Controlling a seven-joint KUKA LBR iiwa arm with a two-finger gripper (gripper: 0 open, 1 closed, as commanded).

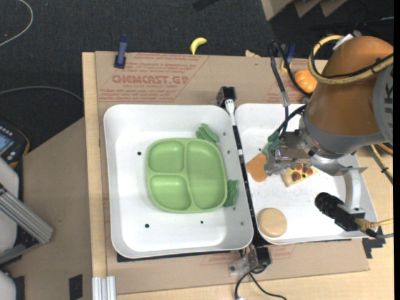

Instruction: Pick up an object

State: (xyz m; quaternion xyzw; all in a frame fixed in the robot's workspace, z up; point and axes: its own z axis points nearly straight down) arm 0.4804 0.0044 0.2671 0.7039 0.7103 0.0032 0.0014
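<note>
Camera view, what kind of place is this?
Probably a robotics lab bench: a robot arm over the right white bin, a green divided plate in the left bin, cardboard underneath.

the left bin [125, 167] lies open round the green divided plate [186, 174], widest at its 6 and 9 o'clock; in the right bin [255, 122] the arm [350, 105], an orange piece [256, 167] and a tan lump [272, 222] leave bare floor at 11 o'clock.

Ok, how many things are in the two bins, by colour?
Green: 3, a plate and two leafy bits at its edge.
Orange: 1, a piece.
Tan: 1, a disc.
Pale: 1, a small block.
Total: 6.
</note>
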